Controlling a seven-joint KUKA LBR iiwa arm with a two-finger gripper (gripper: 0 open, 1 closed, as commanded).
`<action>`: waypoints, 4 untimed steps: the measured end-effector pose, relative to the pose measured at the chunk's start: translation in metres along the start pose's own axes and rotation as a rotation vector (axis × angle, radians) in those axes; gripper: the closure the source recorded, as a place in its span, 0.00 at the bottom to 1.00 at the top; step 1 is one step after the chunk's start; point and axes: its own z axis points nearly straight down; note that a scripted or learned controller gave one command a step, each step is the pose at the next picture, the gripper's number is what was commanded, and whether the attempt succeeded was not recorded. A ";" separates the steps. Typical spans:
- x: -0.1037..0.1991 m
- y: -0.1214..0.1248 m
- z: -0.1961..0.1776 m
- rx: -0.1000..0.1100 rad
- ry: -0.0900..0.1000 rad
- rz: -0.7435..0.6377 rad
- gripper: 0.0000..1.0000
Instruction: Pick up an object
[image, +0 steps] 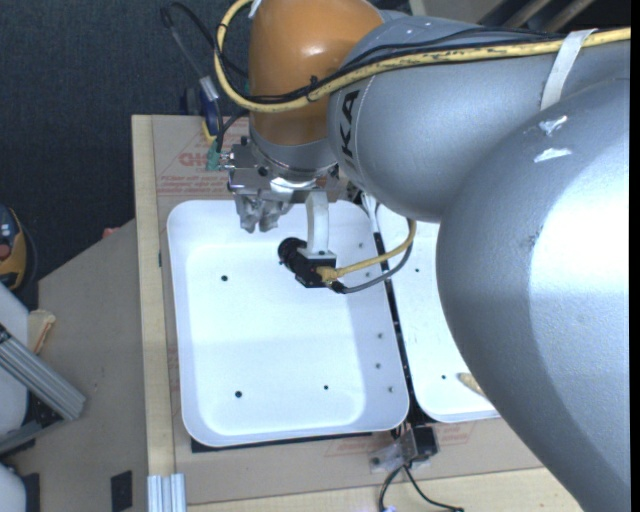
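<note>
— Claw (258, 218) first: where do you make it out?

— You'll see it hanging over the far edge of the left bin (200, 330), close to that bin's back wall, under the orange band (300, 60) of the arm (520, 220). Its short grey fingertips point down and sit close together, nearly closed, and you can see nothing between them.

— And the object you are meant to pick up?

— You can't pick out any loose object for certain. On the left bin's white floor you see just a few small dark dots. A black part (303, 264) with a yellow cable (375, 262) running from it sits just right of the claw, below a pale bracket; it seems to belong to the arm's own fittings.

— What about the right bin (440, 380)?

— You get just a strip of it, since the big grey arm covers most of it. A small tan sliver (470, 383) peeks out at the arm's edge there; you can't tell what it is.

— The surface (160, 300) itself?

— You see it as a tan board framing both bins, with red print near its far left corner.
</note>
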 end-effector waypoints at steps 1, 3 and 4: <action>-0.010 -0.024 -0.022 -0.005 0.001 0.004 1.00; -0.010 -0.078 -0.052 -0.010 0.003 0.002 1.00; 0.000 -0.094 -0.119 -0.016 0.005 0.000 1.00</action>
